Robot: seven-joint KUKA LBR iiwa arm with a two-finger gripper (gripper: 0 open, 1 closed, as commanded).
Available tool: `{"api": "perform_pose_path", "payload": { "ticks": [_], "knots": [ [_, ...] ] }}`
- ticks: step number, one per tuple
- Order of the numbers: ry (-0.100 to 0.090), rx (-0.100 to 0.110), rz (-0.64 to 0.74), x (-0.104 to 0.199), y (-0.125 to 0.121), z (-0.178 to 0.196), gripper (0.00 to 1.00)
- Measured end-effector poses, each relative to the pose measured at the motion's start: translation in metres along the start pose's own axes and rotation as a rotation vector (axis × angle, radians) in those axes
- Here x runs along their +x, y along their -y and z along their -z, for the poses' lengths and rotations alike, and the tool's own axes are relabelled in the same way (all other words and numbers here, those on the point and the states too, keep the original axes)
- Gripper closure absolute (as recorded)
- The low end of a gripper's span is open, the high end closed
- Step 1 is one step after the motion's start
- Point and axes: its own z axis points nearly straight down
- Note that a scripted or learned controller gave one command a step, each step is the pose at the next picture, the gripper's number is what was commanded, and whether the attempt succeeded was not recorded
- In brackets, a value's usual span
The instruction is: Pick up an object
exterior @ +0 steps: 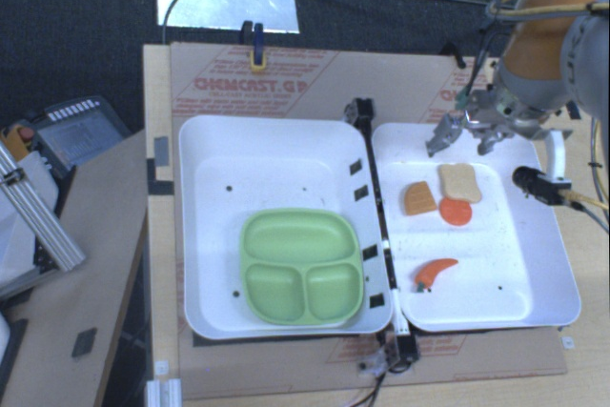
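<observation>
The tool [467, 136] hangs over the far edge of the right bin [543, 300], its two grey fingers spread apart with nothing between them. It sits above and slightly beyond the food toys, clear of all of them.

Nearest below it lies a tan slice of toy bread [459, 182], resting flat on the bin floor. Touching the bread's near edge is a red tomato slice [457, 213]. Just to the left of those two sits an orange-brown toy nugget [418, 198], close to the bread but apart from it. Further toward the near side of the same bin, well apart from the other three, lies a red-orange chili pepper [436, 272] with a small green stem end.

The arm [558, 24], grey with an orange band, reaches in from the right. The left bin [219, 157] holds a green divided plate [301, 264] with three compartments, lying toward its near side. Both bins rest on a cardboard sheet [276, 76] covering the worktop [152, 110].
</observation>
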Motion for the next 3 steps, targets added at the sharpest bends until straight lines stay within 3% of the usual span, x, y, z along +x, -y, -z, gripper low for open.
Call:
{"api": "perform_pose_path", "payload": {
  "ticks": [1,3],
  "knots": [
    [0.001,-0.013,0.002,0.000,-0.003,0.008,0.00],
    [0.002,-0.011,0.001,-0.006,-0.008,-0.102,0.00]
  ]
}}
